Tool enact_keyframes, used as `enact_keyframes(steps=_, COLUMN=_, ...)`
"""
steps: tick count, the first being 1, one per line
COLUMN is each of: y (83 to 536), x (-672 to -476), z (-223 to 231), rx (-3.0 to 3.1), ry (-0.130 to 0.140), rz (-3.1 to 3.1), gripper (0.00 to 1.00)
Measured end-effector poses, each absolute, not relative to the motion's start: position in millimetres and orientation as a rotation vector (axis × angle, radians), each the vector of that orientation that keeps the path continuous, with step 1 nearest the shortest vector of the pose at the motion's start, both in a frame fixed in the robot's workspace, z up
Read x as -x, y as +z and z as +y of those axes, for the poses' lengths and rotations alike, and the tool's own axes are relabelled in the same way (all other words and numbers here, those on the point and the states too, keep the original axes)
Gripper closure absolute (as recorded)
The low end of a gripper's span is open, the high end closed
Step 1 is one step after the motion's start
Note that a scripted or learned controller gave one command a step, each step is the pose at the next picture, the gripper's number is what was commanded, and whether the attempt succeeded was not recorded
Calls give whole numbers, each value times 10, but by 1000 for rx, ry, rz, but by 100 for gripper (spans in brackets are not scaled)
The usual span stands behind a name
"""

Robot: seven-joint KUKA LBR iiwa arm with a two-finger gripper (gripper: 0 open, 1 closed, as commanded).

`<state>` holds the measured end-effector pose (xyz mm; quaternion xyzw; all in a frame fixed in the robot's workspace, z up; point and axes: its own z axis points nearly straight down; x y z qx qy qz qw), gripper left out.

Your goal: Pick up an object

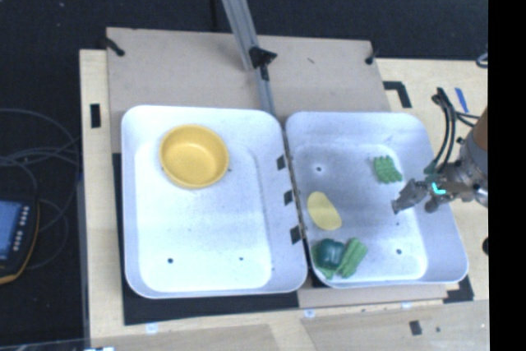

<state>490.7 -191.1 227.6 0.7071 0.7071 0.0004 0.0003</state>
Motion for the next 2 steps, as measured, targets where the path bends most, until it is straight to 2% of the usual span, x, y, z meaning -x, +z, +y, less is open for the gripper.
enact_keyframes(steps=1, y=2276, x=-4907, z=-1911, rx=-2221, ry=1, rz=2221, gripper=0)
enact_keyframes(steps=2, y=1858, x=-4909, z=-1973, rx=-2222, ry=1, rz=2220, gripper=0)
